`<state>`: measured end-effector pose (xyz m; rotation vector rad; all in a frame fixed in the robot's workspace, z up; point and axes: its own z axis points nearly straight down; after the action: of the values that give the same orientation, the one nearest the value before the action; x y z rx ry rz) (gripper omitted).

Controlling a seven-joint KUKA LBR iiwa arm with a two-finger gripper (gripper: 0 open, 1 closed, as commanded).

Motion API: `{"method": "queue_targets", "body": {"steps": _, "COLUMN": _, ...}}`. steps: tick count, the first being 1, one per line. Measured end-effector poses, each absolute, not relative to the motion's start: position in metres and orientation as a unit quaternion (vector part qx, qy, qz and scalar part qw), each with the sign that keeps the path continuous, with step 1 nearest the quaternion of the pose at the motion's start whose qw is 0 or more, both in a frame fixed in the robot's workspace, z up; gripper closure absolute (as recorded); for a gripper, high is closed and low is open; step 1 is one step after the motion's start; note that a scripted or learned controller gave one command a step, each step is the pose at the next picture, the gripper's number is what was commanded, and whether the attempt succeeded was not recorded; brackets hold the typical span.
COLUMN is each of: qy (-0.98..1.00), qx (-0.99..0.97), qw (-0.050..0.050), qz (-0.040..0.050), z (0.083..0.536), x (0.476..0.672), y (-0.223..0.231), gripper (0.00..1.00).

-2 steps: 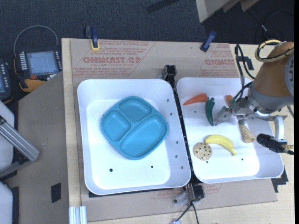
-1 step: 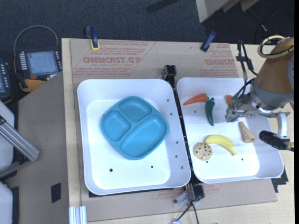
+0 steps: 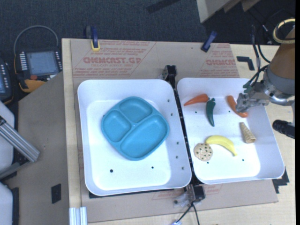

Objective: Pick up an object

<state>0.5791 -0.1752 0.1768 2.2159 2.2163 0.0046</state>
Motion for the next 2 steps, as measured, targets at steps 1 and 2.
{"method": "queue_targets", "body": {"steps": 1, "qy": 0.708, "qx": 0.707, "qw": 0.004, "qz": 0.0016, "z": 0.225, "x": 0.581, "y": -0.176, "gripper": 1.0}}
{"method": "queue_targets", "body": {"steps": 2, "qy": 0.709, "qx": 0.705, "qw": -0.001, "qz": 0.0009, "z": 0.234, "x": 0.571, "y": -0.118, "gripper": 1.0}}
